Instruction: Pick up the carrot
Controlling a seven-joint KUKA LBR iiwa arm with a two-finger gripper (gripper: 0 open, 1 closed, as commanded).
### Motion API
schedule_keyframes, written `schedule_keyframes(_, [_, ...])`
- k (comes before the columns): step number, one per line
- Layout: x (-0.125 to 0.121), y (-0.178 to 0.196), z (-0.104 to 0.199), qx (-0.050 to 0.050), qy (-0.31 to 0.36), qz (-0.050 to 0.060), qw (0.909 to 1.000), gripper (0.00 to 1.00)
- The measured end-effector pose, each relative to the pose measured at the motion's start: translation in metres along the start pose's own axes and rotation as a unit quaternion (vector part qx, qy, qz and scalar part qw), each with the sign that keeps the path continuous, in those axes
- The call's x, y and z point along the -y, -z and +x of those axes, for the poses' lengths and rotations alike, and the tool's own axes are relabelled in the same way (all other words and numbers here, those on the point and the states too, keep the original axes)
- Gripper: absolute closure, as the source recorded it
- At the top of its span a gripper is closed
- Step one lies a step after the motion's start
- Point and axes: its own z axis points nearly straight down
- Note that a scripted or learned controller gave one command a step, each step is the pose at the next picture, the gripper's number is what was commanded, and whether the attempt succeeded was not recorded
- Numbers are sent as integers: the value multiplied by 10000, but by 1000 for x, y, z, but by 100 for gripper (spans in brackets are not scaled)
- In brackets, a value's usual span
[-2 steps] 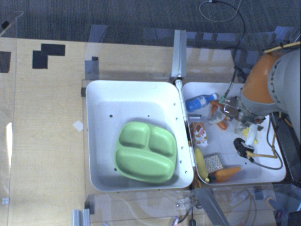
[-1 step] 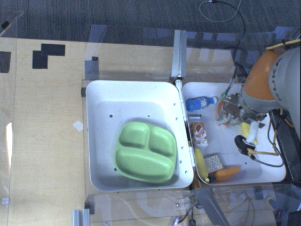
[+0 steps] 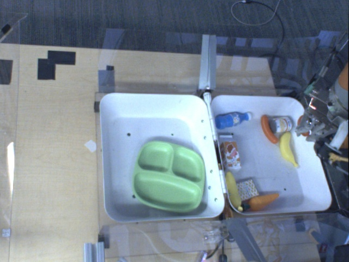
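1. Gripper (image 3: 311, 127) sits at the right-hand bin's (image 3: 305, 105) far-right rim, low over the wall. Can't tell from this angle whether it's spread or closed; nothing visibly held.
2. Carrot (image 3: 263, 201) lies well apart from the gripper: toward the bin's near wall and further in toward the divider. Orange body, dark stub at the end pointing away from the gripper. Lying flat, roughly crosswise to the arm's reach.
3. Neighbours of carrot, going away from the gripper: checkered packet (image 3: 248, 189) just beside/touching the stub end, then a yellow banana (image 3: 233, 190) along the divider. Thick end looks free on the gripper's side.
4. Closest to the gripper: second banana (image 3: 288, 149), a can (image 3: 281, 124), and a curved orange piece (image 3: 267, 129) hugging the can (could be mistaken for the target; I judge it isn't, no stub).
5. Beyond those: blue bottle (image 3: 232, 119), snack pack (image 3: 232, 156). Green plate (image 3: 169, 176) in the other bin, irrelevant.
6. Handling, est.: prob. toy carrot, so light, stiff, smooth, tapered. Round section means it may roll or squirt out under a pinch.
7. Grip suggestion: across the thick mid-body, jaws square to its long axis, away from the stub end and packet. Near wall is close, so come straight down.
8. Status: approach not yet begun, carrot untouched.
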Motion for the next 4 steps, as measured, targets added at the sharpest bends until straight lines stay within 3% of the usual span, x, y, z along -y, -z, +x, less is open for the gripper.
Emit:
schedule_keyframes(1, [74,-27,-5,-1,998,17,9950,100])
schedule_keyframes(2, [81,-34,6,-6,2722,3,9622,100])
schedule_keyframes(4, [77,-12,9,-13,2736,-52,9618,100])
